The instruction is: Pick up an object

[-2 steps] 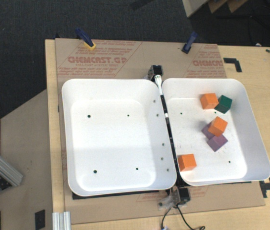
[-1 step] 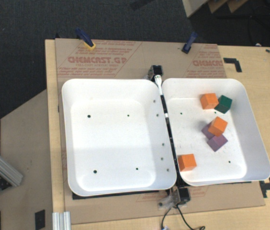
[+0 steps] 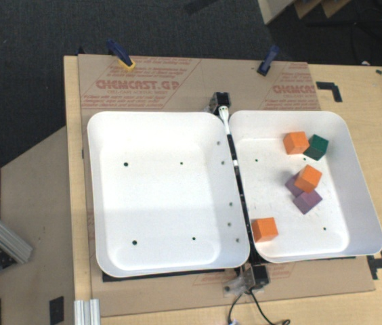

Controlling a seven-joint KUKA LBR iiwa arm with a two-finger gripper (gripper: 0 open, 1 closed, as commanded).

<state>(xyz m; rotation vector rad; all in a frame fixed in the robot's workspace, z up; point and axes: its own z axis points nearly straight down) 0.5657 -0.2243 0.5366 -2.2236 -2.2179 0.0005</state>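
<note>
The right bin [image 3: 353, 181] holds several small blocks. An orange block [image 3: 296, 142] lies near its back, touching a dark green block [image 3: 317, 147] on its right. Another orange block [image 3: 308, 178] sits in the middle, against a purple block [image 3: 294, 185] and a second purple block [image 3: 307, 200] just in front of it. A third orange block [image 3: 265, 229] lies alone near the bin's front left corner.
The left bin [image 3: 110, 202] stands beside the right one on a cardboard-covered bench. Two blue clamps [image 3: 120, 54] [image 3: 268, 59] hold the cardboard's back edge. A black bracket [image 3: 219, 102] and a cable [image 3: 248, 290] sit at the seam between the bins.
</note>
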